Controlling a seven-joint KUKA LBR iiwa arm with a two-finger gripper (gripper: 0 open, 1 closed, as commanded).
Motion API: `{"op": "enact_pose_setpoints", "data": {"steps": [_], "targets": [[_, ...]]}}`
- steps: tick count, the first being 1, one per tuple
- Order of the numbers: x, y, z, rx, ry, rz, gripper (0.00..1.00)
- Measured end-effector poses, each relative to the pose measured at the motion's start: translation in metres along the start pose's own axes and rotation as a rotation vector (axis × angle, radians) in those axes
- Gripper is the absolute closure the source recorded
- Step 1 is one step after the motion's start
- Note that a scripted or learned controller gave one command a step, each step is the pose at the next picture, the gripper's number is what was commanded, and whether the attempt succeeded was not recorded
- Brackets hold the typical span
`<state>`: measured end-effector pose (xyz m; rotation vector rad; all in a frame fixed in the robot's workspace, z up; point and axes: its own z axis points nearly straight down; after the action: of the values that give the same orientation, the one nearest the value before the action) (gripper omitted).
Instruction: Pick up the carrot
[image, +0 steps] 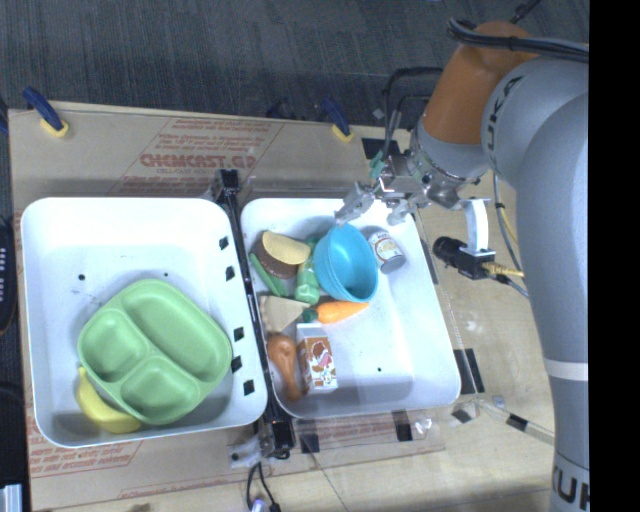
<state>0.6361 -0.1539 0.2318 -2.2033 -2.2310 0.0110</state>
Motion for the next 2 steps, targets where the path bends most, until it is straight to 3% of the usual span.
{"op": "enact_pose_setpoints", "data": {"steps": [1,2], "targets": [[-0.023,-0.067,0.140,0.002,0.000,-0.119,0.00],[0.005,-0.116,0.139,-0.010,-0.001,-0.370,0.00]]}}
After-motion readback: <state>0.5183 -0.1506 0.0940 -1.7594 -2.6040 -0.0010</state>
